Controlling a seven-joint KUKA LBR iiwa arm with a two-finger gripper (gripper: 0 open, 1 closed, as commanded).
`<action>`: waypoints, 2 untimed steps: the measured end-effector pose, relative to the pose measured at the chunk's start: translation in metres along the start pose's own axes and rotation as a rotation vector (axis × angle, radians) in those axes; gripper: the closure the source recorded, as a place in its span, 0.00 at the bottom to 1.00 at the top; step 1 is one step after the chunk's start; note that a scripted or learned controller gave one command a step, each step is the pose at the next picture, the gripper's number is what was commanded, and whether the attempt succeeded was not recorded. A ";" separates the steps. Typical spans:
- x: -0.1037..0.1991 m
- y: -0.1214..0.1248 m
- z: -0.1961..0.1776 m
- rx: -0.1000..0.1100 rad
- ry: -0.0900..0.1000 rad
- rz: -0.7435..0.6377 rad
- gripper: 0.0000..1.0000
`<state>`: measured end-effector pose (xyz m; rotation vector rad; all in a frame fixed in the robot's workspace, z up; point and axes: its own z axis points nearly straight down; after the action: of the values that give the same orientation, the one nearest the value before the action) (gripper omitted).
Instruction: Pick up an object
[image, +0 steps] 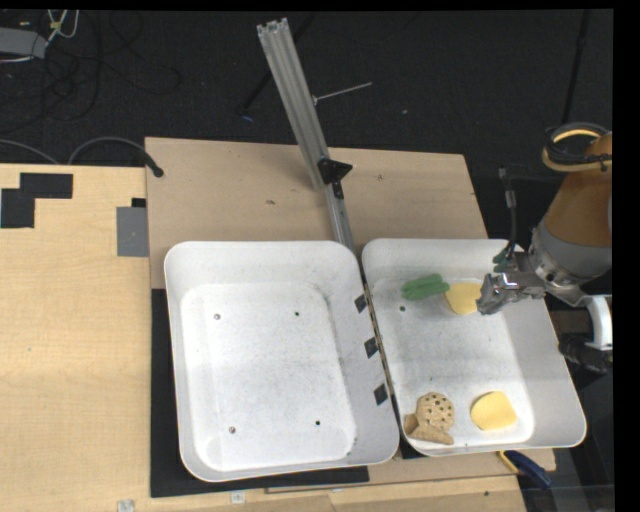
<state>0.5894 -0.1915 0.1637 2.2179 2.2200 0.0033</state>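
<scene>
The end effector (493, 297) sits low in the right bin (470, 345), near its 2 o'clock corner. I cannot tell if it is released or clenched. A pale yellow piece (462, 298) lies just beside it, at its 9 o'clock. A green piece (425, 288) lies next, farther toward 9 o'clock. Down near the bin's 6 o'clock edge are a round yellow piece (493, 411) and a brown bumpy toy (432, 417). The left bin (265, 355) sits beside it on the worktop (70, 300).
</scene>
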 end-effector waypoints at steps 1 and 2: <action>-0.001 0.001 -0.046 0.001 0.000 0.000 1.00; 0.052 -0.007 -0.060 0.006 0.004 -0.004 1.00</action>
<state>0.5825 -0.1394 0.2234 2.2188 2.2292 0.0015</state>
